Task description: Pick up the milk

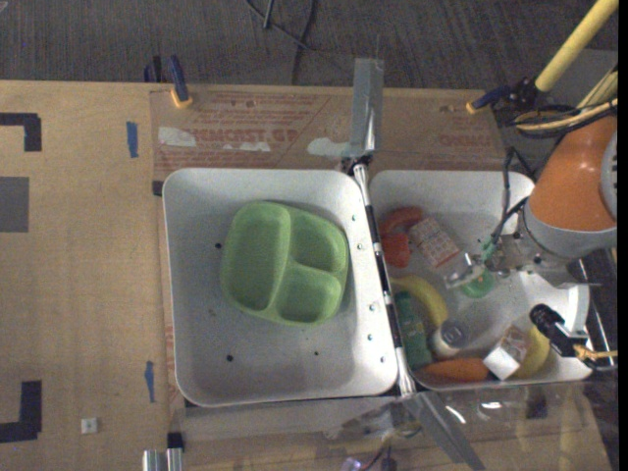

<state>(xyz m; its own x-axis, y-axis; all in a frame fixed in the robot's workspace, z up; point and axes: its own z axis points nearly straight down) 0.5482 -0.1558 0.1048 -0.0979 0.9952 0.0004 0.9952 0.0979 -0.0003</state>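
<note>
A small white and pink carton (433,242), which I take for the milk, lies flat in the upper left part of the right bin (510,192). My gripper (474,275) hangs low over the middle of that bin, just right of and below the carton and apart from it. A small green object (479,287) sits right under the gripper tip. The grey arm with its orange band (579,189) reaches in from the right and hides part of the bin's far right side.
The right bin also holds a red item (397,235), a banana (424,297), a green bottle (408,328), a small can (450,337), a carrot (456,369), a brown and white box (506,354) and a yellow piece (536,353). A green divided plate (286,261) lies in the left bin (196,341).
</note>
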